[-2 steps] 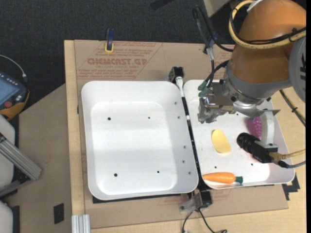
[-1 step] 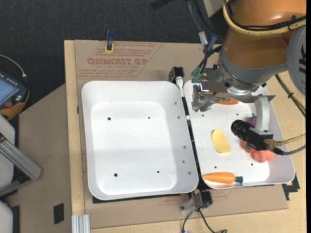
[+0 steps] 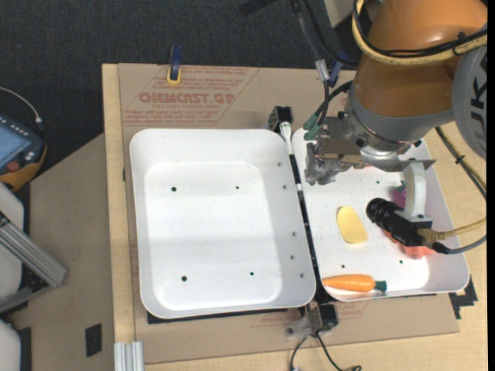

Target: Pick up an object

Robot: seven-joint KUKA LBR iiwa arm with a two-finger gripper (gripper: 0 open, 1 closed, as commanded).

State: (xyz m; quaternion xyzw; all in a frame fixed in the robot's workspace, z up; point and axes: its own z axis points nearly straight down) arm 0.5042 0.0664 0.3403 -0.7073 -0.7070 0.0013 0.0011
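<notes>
Approach step: the gripper [image 3: 319, 172] hovers at the right bin's [image 3: 329, 246] back left corner; open or closed, I cannot tell. Next it needs centring over the yellow piece [image 3: 352, 226] mid-bin.

Far end of right bin [image 3: 332, 253] hidden under arm [image 3: 410, 52], pink thing [image 3: 400, 198] half hidden

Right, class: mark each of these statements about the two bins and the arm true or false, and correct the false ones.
1. The carrot lies in the right-hand bin of the view. True.
2. The yellow piece lies in the left-hand bin. False: it lies in the right-hand bin, beyond the carrot.
3. The gripper is over the right-hand bin. True.
4. The carrot is held by the gripper. False: it lies on the bin floor, apart from the gripper.
</notes>
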